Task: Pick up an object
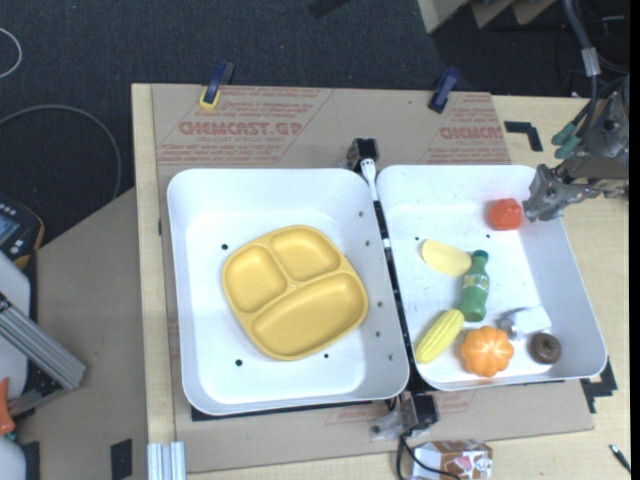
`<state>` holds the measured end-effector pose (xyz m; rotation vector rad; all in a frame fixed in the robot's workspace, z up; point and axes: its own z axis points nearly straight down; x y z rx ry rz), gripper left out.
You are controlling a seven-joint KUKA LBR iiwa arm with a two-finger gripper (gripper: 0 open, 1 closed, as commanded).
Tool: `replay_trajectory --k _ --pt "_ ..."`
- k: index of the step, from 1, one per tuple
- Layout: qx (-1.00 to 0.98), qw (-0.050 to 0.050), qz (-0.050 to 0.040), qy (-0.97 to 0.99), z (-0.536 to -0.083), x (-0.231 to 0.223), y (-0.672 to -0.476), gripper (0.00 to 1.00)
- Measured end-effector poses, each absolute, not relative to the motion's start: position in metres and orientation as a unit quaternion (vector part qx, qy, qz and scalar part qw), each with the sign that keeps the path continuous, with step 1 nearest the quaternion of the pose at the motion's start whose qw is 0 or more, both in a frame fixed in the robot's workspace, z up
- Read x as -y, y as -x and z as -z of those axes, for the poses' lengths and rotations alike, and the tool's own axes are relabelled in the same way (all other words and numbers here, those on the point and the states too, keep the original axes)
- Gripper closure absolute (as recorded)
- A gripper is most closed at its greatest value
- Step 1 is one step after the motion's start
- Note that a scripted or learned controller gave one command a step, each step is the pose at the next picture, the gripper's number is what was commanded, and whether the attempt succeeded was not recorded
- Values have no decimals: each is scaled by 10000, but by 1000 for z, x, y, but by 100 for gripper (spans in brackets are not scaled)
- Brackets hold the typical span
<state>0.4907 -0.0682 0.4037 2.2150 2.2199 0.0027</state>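
Observation:
The right bin (570, 258) holds several small toys. A red block (505, 214) lies near its far right corner. Below it are a pale yellow piece (445, 257), a green bottle (475, 285), a corn cob (439, 335), an orange pumpkin (486, 351) and a brown donut (545, 347). My gripper (541, 200) hangs at the bin's far right rim, just right of the red block and close against it. Nothing visibly sits in its grasp.
The left bin (190, 268) carries a yellow divided plate (293, 290). A small grey and white piece (520, 320) lies between the pumpkin and the donut. A black divider strip (380, 230) runs between the bins. Clamps (212, 86) sit at the board's far edge.

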Motion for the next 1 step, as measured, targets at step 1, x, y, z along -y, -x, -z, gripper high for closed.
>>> replay_trajectory --k 1 --pt "-7049 -44 34 -7093 -282 117 -477 100"
